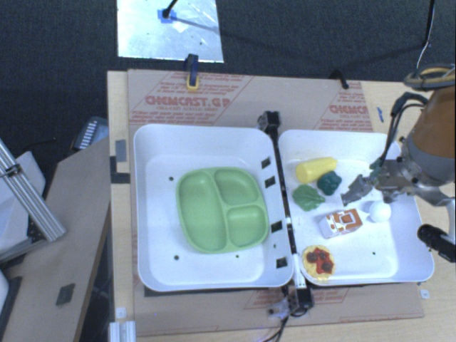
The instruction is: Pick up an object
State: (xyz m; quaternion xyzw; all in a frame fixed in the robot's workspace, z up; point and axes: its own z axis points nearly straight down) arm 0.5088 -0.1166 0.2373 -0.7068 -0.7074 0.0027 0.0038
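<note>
Dark carpeted floor all round; a shiny metal sheet (169, 18) lying on it at the top. Wooden bench (117, 212) topped with printed cardboard (235, 97), bearing two shallow white bins side by side. Left bin (153, 191) holding a green divided tray (221, 209), three compartments, nothing in them. Right bin (406, 258) holding the small objects: a yellow piece (315, 169) near the top, a dark green piece (328, 184) touching its lower right, a lighter green leafy piece (308, 197) just below and left, an orange-and-white carton (340, 223) further down, a white ball (378, 211) just right of the carton, and a yellow disc with red topping (319, 261) near the bottom rim. Gripper (356, 189) low over the right bin, between the dark green piece and the white ball, just above the carton. Fingers dark and blurred; open or shut cannot be told, and nothing seen held between them.
</note>
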